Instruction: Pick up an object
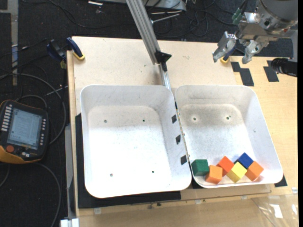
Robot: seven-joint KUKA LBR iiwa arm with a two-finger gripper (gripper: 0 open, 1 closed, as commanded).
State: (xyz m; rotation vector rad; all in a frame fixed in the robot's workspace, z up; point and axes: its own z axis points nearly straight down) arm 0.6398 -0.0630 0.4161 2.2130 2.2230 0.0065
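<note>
Pale wooden bench (123,65) seen from above at a slant, ringed by dark floor and cables. On top, two shallow white bins side by side, touching along the middle: left bin (90,126), right bin (258,112). Beneath the left bin, a black mat (128,198) showing along the near edge. Across the far part of the bench, a slanted grey metal rail (144,27) ending at the seam between bins. At the far left corner, a blue and yellow clamp (73,48). Near the far right edge, black tape strips (244,72).
</note>
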